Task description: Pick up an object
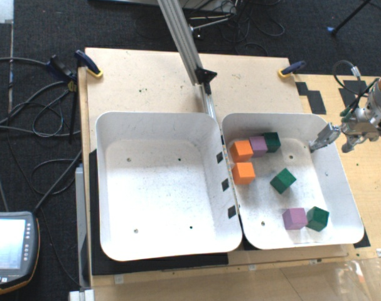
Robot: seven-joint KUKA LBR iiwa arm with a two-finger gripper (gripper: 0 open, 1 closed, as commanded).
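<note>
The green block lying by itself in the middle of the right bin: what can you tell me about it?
The green block is a small dark green cube with a matte, solid-coloured surface. It rests on the floor of the right bin, turned at an angle to the bin's walls. Nothing touches it; the orange blocks lie to its left.

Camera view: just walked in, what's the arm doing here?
The gripper sits at the right edge of the right bin, holding nothing visible. Seven blocks lie in that bin: two orange blocks, two purple blocks and three green blocks. The left bin sits alongside. No pick has happened yet.
</note>
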